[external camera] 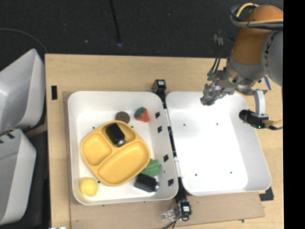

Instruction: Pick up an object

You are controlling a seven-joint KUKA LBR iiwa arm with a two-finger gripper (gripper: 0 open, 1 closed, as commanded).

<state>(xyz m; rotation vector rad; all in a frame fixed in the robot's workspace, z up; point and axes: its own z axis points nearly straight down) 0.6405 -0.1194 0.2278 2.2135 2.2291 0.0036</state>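
Pincer (208, 99) hangs over the far edge of the right bin (217, 175), nothing seen between its fingers; whether they are spread or pressed together cannot be told from this angle. Grey arm with orange band (250, 42) rises behind it, toward the view's right. Landmark: yellow divided plate (116, 163), sitting in the left bin (76, 113), well apart from the pincer. All pickable things are in that left bin. Black boxy object (115, 133) lies in the plate's small far compartment. Brown round object (122, 116) on the bin floor just beyond the plate's far rim. Red object with green top (141, 113) beside the brown one, beyond the plate, toward the right bin. Green object (153, 166) touches or tucks under the plate's rim on the side facing the right bin, can't tell which. Second black object (146, 182) lies just nearer than the green one, near the plate's near-right edge. Yellow ball (88, 187) sits off the plate's near-left edge, in the bin's near-left corner. Both bins rest on the wooden tabletop (119, 70). Black clip (158, 85) stands at the far end of the seam between the bins, beyond the plate.
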